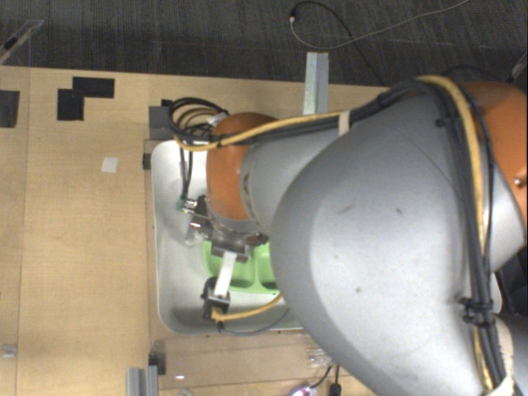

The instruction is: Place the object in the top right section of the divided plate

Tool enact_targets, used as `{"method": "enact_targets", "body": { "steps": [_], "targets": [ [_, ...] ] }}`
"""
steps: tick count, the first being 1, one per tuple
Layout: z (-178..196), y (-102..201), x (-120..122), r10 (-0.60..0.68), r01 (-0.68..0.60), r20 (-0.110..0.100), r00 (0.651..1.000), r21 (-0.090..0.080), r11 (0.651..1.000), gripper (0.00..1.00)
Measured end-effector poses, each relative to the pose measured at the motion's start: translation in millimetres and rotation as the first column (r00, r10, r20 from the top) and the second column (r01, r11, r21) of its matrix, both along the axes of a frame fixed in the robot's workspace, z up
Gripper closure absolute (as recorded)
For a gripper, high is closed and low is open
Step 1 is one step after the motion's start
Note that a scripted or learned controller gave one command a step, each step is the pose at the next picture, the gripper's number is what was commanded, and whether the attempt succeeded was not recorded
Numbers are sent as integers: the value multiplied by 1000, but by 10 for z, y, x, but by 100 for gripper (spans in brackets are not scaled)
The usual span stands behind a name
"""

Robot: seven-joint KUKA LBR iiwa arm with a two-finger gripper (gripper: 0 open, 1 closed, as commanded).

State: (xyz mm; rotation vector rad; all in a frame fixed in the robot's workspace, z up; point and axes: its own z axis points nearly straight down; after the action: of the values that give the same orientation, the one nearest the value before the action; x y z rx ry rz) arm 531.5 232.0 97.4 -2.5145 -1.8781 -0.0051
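Observation:
A light green divided plate (254, 272) lies in the white bin (167, 238), and only a part of it shows beneath the arm. My gripper (228, 246) hangs straight down over the plate's left portion, seen from above with the orange band just behind it. The wrist and the large grey arm body hide the rest of the plate and whatever lies under the gripper.
The grey arm (388, 246) covers the right half of the view. Bare wooden bench (74, 238) stretches left of the bin, with black patches (82, 96) at the back left. A metal post (316, 81) stands behind the bin.

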Motion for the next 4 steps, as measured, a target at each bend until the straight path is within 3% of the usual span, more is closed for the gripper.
{"method": "enact_targets", "body": {
  "steps": [1,2,4],
  "targets": [
    [1222,-563,-441,145,-145,2,989,-3,989,0],
    [2032,-135,-72,207,-207,2,978,-4,978,0],
    [2029,-135,-73,207,-207,2,978,-4,978,0]
  ]
}}
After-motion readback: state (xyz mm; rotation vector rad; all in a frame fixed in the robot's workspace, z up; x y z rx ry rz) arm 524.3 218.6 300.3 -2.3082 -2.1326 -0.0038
